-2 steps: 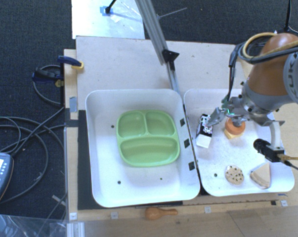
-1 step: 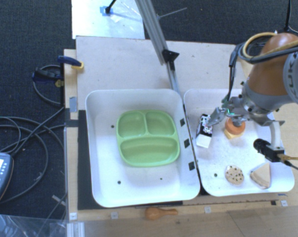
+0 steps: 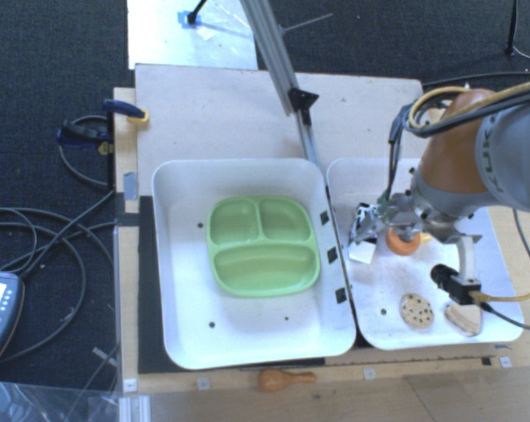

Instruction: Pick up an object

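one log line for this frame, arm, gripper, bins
arm: over right bin | gripper: low near an orange object, grasp unclear | also there: cookie | left bin: green divided plate

green tray [image 3: 265, 246]: smooth plastic, soft sheen
bins [image 3: 181, 262]: smooth white plastic, matt
bench top [image 3: 221, 112]: pale board, matt
floor [image 3: 45, 51]: dark carpet, rough
slanted pole [image 3: 269, 33]: brushed metal
arm shell [image 3: 511, 152]: grey, smooth, matt

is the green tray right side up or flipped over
Right side up. The green tray lies flat in the left bin, its three compartments facing up with raised rims visible around each.
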`<state>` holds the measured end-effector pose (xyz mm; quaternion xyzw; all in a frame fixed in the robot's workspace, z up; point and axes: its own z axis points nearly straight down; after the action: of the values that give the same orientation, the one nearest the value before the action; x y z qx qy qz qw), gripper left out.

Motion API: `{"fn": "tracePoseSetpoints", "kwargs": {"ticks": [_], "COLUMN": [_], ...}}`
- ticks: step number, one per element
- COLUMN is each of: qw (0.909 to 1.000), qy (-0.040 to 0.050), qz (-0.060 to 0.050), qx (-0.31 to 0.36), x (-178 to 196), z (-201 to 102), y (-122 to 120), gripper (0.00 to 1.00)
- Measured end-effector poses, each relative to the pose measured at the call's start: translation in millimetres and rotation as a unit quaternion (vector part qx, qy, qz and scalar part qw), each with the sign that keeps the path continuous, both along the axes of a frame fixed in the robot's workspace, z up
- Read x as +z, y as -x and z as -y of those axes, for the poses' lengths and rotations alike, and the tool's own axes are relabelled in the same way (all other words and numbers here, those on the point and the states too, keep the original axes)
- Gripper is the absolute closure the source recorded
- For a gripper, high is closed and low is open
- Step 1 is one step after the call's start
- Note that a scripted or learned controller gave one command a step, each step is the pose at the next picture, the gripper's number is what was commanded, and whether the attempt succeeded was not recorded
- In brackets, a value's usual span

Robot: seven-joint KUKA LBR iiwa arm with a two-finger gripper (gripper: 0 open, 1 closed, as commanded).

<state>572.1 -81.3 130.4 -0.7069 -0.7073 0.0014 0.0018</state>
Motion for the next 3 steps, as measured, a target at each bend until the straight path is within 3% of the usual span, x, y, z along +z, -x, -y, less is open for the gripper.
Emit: {"fn": "tracePoseSetpoints", "kwargs": {"ticks": [1,2,3], "qw": [1.0,1.0,1.0], "qy": [0.0012,0.001,0.0007], "qz": [0.007,0.009,0.006], "qx": [0.0,0.0,0.002], "x": [-35.3,-24.0,37.6], "z": [0.4,0.6,2.2], "y": [-3.5,-4.6,-13.7], "gripper": [0.0,1.0,1.0]}}
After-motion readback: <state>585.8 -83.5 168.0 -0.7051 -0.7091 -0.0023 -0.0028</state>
